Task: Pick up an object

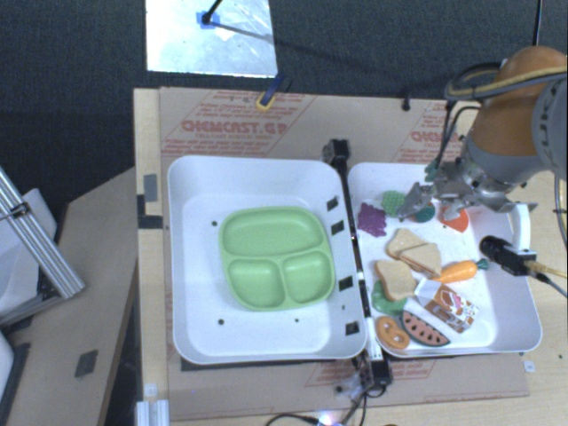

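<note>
Half the red toy [456,221] hides under the claw [424,204]; I cannot tell whether the claw grips anything.

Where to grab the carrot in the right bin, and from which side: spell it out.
Grip the carrot across the middle of its orange body, coming straight down from above. It lies flat and roughly crosswise, green top toward the bin's right wall, so fingers should close across its narrow width, probably clear of the bread slice.

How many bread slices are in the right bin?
3. Two bread slices overlap mid-bin, one behind, the other in front. A third lies just nearer the camera, by the divider. Others may hide under the arm.
</note>
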